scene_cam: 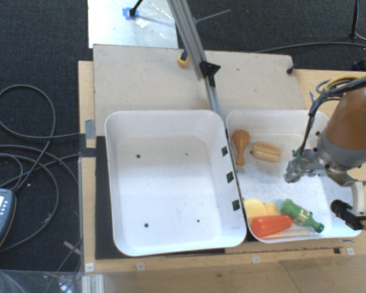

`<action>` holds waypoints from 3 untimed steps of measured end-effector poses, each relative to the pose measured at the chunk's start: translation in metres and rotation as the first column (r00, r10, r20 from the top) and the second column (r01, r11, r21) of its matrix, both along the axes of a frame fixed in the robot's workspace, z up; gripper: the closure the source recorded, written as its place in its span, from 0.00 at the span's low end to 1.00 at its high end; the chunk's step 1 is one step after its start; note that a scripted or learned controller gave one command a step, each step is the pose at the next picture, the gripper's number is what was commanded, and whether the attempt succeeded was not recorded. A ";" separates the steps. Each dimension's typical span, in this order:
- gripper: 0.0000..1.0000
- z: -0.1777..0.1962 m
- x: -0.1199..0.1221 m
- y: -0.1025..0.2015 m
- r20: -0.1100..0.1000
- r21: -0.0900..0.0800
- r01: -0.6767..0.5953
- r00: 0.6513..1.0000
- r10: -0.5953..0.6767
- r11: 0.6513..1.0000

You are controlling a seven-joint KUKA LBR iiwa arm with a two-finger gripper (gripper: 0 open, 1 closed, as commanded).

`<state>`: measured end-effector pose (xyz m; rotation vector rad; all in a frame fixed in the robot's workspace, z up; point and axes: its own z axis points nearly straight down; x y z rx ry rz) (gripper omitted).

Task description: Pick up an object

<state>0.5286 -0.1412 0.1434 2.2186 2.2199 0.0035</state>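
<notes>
Nearest you, along the right white bin's (274, 122) front wall, lie a red-orange plastic pepper (270, 225), a yellow plastic piece (256, 208) and a green toy bottle (301, 216). Farther back sit a tan bread roll (266, 152) and a brown drumstick-shaped toy (240, 144). Your gripper (297, 170) hangs over the bin's middle, touching nothing; you cannot tell its jaw state.

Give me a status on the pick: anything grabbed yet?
Done: the arm has reached over the right bin; the gripper sits low above its floor. In hand: nothing visibly held. Left: the whole pick. The chicken drumstick, bread roll, yellow piece, red pepper and green bottle all lie loose in that bin. The left bin holds nothing of note.
</notes>
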 end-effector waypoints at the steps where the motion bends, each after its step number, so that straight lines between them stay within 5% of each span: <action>1: 1.00 0.044 0.005 0.002 0.002 -0.001 -0.005 1.000 0.005 1.000; 2: 1.00 0.081 0.006 0.002 0.003 -0.001 -0.005 1.000 0.005 1.000; 3: 1.00 0.093 0.017 0.053 0.000 0.002 -0.010 1.000 0.010 1.000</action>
